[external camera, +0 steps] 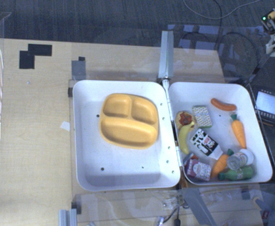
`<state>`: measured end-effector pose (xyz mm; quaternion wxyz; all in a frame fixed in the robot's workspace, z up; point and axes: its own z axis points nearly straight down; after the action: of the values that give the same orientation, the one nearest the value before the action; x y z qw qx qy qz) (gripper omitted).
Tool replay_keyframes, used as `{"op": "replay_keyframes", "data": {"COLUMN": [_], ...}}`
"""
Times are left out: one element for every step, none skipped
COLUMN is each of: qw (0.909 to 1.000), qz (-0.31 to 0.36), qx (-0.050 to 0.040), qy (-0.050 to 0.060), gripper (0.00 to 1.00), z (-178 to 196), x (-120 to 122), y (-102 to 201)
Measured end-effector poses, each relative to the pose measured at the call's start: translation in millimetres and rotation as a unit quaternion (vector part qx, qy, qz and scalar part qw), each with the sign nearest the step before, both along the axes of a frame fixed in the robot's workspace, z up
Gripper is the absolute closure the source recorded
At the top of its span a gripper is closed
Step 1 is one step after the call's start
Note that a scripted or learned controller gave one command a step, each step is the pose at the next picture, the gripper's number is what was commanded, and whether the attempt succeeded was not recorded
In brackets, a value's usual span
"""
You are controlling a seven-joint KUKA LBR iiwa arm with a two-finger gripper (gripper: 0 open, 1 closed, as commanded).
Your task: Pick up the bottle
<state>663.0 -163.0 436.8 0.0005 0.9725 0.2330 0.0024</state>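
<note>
A dark green bottle [236, 174] lies on its side against the front wall of the right bin [257, 126], near that bin's front right corner. A clear round container with a grey top [239, 159] rests just behind it and touches it. An orange bottle-like piece [220, 164] leans at its left end. Whether the clear container is a second bottle I cannot tell.
The right bin also holds a banana [184, 138], a black-and-white carton [205, 143], a red packet [198, 169], a carrot [239, 132], a sausage [223, 105] and a patterned pad [201, 116]. A yellow divided plate [129, 120] sits in the left bin [88, 140].
</note>
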Motion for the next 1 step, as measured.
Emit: {"op": "replay_keyframes", "data": {"qw": [0.9915], "qz": [-0.130], "qx": [0.0013], "qy": [0.000], "gripper": [1.00], "z": [-0.5], "x": [-9.1], "y": [27.9]}}
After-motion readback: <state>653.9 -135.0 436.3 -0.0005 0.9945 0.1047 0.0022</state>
